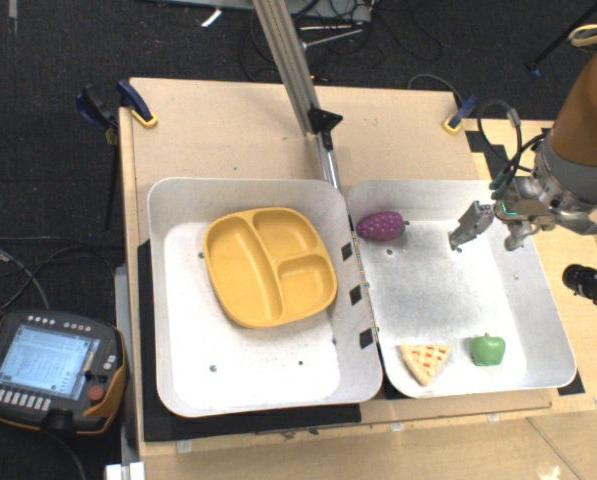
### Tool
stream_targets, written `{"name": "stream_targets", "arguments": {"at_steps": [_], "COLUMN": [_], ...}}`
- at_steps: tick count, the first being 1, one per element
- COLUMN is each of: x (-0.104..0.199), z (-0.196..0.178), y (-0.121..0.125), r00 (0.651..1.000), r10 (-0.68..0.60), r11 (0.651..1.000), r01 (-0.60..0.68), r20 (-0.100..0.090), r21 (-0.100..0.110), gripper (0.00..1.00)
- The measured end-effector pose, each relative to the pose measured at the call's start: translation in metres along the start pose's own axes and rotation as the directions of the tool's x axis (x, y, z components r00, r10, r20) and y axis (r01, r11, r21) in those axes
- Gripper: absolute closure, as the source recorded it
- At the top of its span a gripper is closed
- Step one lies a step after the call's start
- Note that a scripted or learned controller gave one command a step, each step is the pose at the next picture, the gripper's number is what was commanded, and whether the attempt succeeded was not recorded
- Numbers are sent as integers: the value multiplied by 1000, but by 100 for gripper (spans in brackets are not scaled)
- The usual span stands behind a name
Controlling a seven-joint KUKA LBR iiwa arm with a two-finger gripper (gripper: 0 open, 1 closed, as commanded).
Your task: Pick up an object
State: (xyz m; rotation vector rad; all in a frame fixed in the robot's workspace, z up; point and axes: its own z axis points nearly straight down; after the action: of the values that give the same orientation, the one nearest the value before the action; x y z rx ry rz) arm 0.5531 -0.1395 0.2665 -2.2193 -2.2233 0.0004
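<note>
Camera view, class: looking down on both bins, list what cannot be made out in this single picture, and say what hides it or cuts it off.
1. Arm: cut off by the right edge of the camera view above its orange band.
2. Claw: small; open, with nothing visible between its fingers.
3. Purple grapes, pizza slice, green pepper: too small for surface detail.
4. Handheld controller: screen text too small to read.

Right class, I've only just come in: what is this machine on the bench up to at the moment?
A robot arm reaches in from the right, its gripper open above the right bin with nothing between its fingers. That bin holds a purple grape bunch, a pizza slice and a green pepper. A yellow divided plate sits in the left bin. Nothing has been picked up yet.
</note>
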Motion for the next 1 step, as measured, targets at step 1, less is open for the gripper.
{"name": "stream_targets", "arguments": {"at_steps": [1], "x": [0], "z": [0], "y": [0], "r00": [1000], "r10": [1], "r11": [1000], "r01": [-1], "r20": [0], "r21": [0], "gripper": [0]}}
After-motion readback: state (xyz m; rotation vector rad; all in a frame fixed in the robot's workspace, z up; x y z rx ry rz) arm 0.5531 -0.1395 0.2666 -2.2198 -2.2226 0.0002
